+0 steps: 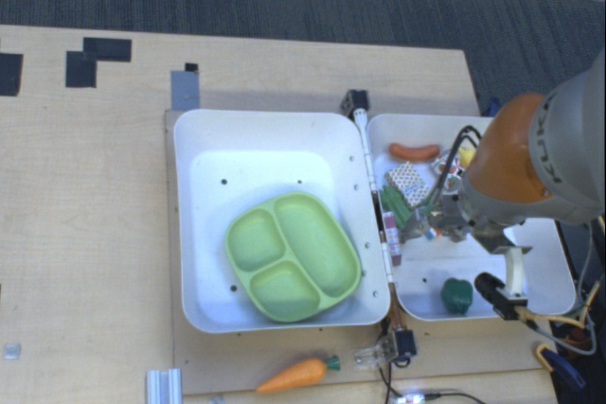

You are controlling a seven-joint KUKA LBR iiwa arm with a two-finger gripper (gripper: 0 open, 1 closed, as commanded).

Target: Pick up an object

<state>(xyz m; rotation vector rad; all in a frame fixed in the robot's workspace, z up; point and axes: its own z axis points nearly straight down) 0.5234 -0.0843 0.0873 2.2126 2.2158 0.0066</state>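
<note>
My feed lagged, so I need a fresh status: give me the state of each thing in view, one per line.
Gripper: low in the right bin, over the clutter by its left wall.
Green divided tray: flat in the left bin, right way up.
Sausage: lying at the right bin's far end.
Green pepper: resting on the right bin's near floor, untouched.
Carrot: lying on the bench, outside both bins.

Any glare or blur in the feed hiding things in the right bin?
Camera view: the left bin floor is washed out bright; the right bin is evenly lit, the green pepper is sharp, while small items beside the arm look soft and cluttered.
</note>
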